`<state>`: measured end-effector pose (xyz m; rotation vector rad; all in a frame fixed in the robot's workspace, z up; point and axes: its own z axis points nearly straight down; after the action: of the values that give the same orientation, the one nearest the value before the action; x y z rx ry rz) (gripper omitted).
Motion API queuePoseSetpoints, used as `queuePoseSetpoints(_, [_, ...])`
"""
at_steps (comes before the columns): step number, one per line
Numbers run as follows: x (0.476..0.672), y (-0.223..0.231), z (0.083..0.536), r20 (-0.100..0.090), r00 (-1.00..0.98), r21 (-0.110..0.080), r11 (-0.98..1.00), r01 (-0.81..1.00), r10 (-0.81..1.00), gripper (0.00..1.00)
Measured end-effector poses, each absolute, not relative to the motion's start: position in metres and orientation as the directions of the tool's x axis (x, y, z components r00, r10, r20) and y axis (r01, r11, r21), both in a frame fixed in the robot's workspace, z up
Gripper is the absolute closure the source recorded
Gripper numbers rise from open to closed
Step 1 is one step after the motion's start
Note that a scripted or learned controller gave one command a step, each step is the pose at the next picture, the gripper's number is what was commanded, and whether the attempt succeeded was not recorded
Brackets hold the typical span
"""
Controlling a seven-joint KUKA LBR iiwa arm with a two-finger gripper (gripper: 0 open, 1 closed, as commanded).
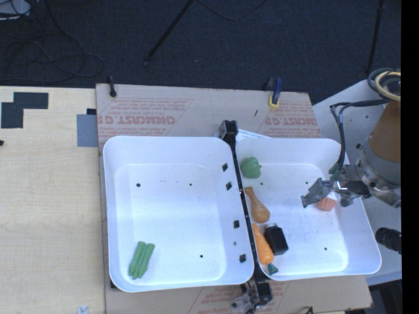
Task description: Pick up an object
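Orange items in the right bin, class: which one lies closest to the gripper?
The small orange piece beside the gripper, near the right wall. The two orange carrots lie across the bin, along the divider.

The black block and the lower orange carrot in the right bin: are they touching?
Touching. The camera view shows the black block lying against the lower orange carrot, with no white gap.

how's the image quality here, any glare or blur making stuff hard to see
Camera view: even, soft lighting, no harsh glare on the white bins; faint shadows under the green beans and black block. The picture is low-resolution and slightly soft, so the tool blurs into a grey mass beside a small orange-red item. The dark floor at the top is underexposed.
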<state>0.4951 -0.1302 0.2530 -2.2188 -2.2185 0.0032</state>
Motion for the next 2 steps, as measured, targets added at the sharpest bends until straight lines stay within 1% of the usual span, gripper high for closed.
queuePoseSetpoints(1, [0.594, -0.077, 0.194, 0.003, -0.006, -0.004, 0.006, 1.0, 1.0, 0.0])
queuePoseSetpoints(2, [0.584, -0.088, 0.322, -0.002, -0.001, 0.011, 0.001, 1.0, 1.0, 0.0])
